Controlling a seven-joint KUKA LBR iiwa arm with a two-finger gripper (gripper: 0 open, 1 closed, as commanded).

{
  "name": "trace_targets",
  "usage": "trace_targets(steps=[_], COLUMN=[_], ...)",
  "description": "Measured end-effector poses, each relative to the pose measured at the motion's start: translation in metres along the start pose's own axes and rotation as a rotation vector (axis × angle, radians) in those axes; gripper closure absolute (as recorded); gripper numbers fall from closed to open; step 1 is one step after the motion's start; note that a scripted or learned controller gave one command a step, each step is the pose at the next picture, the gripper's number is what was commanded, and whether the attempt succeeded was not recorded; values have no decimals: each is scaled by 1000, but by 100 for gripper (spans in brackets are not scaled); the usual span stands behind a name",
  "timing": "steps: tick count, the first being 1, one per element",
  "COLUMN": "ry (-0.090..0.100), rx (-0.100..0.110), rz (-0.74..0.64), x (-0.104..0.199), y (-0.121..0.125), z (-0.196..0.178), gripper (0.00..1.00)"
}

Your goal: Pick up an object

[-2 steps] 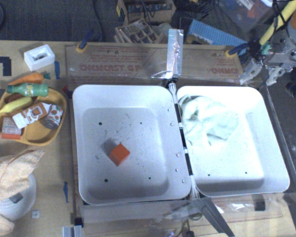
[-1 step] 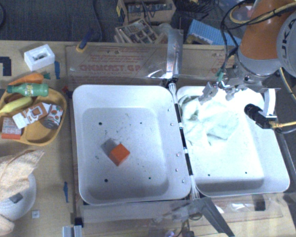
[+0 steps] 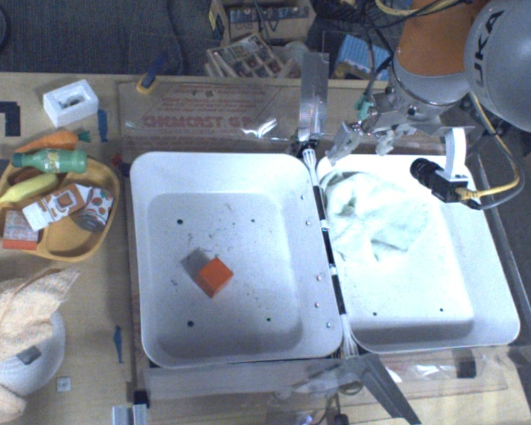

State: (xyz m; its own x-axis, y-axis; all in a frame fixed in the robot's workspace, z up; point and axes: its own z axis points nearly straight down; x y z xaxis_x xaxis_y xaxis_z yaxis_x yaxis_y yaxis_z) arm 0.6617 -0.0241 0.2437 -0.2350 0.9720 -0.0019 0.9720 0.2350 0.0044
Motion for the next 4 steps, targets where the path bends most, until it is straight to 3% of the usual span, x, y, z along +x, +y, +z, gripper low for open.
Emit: trace_targets(steps=[1,2,3,4], ry=[0,2,-3,-2], rx=[-1,3,-10,-15], rz=[-23,-51,-50,-47], x=[32,-9,-73,-75], y=[14,-43,-27,-26], z=[-32,58,151,139], gripper=[0,0,0,100])
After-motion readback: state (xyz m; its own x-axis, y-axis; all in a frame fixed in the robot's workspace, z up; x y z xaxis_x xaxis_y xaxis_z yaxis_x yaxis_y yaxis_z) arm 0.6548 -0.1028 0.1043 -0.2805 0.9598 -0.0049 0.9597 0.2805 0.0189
